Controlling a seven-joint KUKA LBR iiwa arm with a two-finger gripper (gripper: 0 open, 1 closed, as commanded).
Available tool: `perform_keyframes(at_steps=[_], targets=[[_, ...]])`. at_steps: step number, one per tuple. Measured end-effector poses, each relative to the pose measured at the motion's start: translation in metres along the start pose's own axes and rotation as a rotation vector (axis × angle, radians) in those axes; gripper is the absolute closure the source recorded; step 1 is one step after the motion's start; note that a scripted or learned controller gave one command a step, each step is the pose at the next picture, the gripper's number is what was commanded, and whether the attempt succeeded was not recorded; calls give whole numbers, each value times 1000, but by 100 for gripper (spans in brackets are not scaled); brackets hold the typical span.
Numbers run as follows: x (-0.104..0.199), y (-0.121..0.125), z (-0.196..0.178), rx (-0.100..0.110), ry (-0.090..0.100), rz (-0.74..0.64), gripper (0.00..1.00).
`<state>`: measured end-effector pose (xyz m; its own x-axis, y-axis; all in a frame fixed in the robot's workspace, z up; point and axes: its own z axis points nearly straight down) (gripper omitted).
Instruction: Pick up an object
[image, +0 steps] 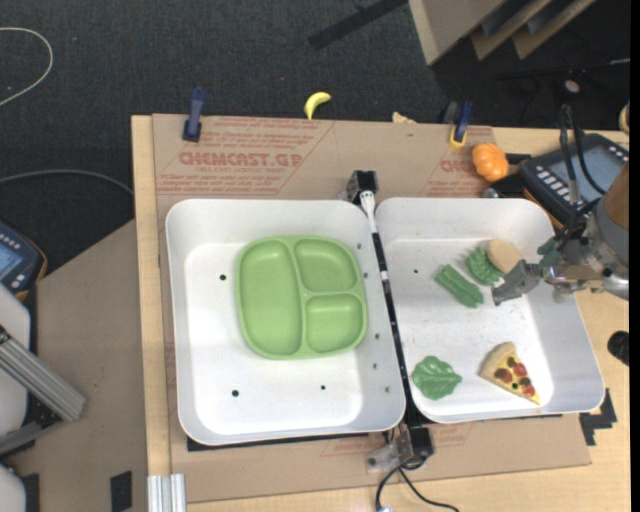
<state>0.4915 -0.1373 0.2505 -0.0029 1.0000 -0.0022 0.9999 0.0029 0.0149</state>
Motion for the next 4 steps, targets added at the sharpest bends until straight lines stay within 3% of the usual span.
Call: perform_keyframes(at_steps=[1,2,3,4], targets=[[-85,-8,119,23,2,11,0],[-40,-10,169,20,6,0,0],[-14,46,166,9,1,-3,0],[31,-18,166,21,6,2,0]])
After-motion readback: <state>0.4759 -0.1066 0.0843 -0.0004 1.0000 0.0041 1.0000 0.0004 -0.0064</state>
